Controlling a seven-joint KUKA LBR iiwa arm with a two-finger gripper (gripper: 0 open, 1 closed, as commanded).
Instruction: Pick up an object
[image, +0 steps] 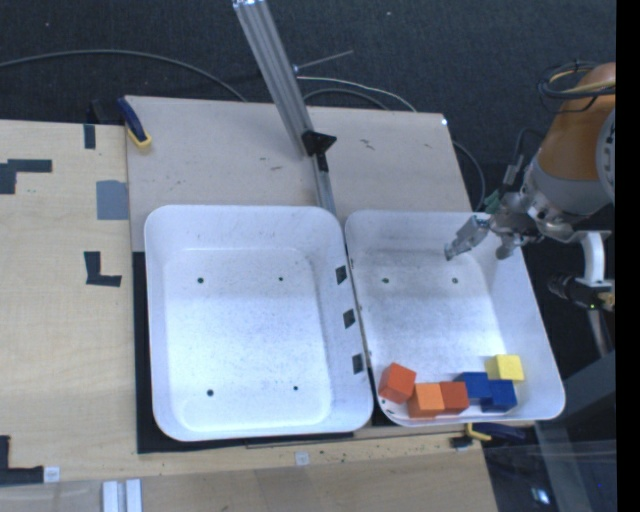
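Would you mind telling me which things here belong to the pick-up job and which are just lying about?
Job:
gripper
orange blocks
blue blocks
yellow block
right bin

Lying about:
left bin
metal rail
clamp
cables

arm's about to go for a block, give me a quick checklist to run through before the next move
1. Targets present: orange blocks, blue block and yellow block sit in the right bin: ok.
2. Gripper carrying nothing: ok.
3. Gripper over the blocks: not ok, it hangs at the bin's far right edge.
4. Blocks spaced for the fingers: not ok, clustered.
5. Path to the blocks clear: ok.
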